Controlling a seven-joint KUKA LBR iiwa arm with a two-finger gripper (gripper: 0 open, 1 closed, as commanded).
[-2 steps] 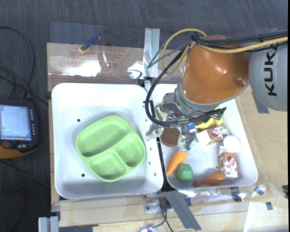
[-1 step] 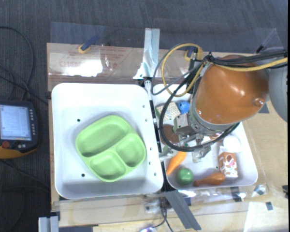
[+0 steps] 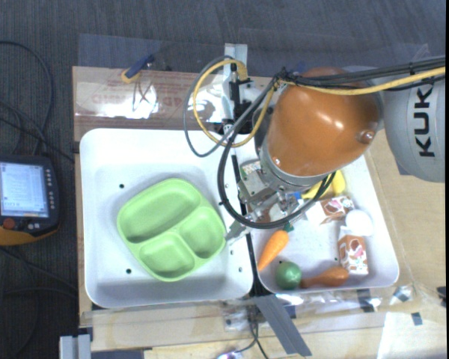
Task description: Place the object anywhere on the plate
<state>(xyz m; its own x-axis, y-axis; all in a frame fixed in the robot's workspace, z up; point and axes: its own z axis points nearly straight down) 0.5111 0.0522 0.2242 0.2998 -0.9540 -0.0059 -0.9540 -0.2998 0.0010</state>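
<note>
A light green divided plate [image 3: 172,228] lies in the left bin [image 3: 105,163]. My gripper [image 3: 266,212] hangs under the orange wrist band [image 3: 319,129], low over the left part of the right bin [image 3: 382,271], close to the wall between the two bins. Just below it an orange carrot [image 3: 274,248] lies tilted on the bin floor. Whether the gripper touches the carrot or anything else is hidden by the wrist and cables.
The right bin also holds a green lime [image 3: 288,275], a second orange piece [image 3: 325,277], a small carton [image 3: 352,253], a white round item [image 3: 358,221], a brown packet [image 3: 334,208] and a yellow banana [image 3: 334,185]. Cables [image 3: 209,118] loop behind the bins.
</note>
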